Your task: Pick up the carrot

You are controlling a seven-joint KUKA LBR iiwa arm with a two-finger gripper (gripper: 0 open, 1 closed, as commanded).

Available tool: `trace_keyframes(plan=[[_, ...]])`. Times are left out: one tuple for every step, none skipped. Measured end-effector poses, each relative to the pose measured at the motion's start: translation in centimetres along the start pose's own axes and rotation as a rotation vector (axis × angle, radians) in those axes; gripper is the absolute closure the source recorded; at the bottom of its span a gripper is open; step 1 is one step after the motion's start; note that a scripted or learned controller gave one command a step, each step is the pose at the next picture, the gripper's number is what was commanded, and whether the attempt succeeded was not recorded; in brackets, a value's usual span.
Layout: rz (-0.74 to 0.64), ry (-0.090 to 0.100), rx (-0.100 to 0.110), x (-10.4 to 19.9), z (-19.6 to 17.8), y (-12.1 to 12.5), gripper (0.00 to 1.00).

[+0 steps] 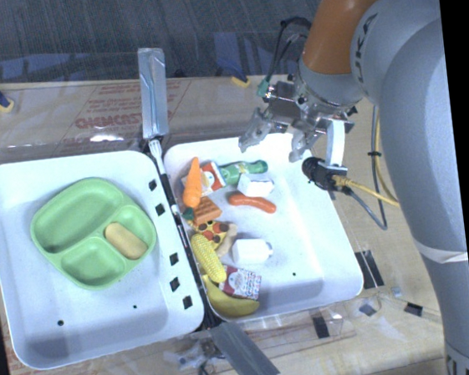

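End effector (pixel 277 132) hangs spread and empty above the right white bin's (pixel 325 239) far edge; the tapered orange carrot (pixel 191 184) (by the divider) lies ungrasped, pickup unstarted.

You get even, fairly bright overhead light with soft shadows along the inner walls of the two shallow white plastic bins (pixel 34 348). Pale glare streaks the clear plastic sheet (pixel 83 115) at the far left. Detail is slightly soft and grainy throughout.

Robot lab, arm (pixel 396 55), taped bench (pixel 58 118), toy-food bins (pixel 308 241)
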State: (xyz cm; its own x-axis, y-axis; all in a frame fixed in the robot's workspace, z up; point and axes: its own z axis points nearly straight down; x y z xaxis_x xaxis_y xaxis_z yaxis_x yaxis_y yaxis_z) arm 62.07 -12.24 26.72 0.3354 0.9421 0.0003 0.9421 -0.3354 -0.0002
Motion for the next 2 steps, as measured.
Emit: trace_keyframes(plan=[[0.280,-0.003,0.009,2.6,7.7,-6.5,0.00],[0.609,0.001,0.002,1.6,17.5,-4.5,0.00]])
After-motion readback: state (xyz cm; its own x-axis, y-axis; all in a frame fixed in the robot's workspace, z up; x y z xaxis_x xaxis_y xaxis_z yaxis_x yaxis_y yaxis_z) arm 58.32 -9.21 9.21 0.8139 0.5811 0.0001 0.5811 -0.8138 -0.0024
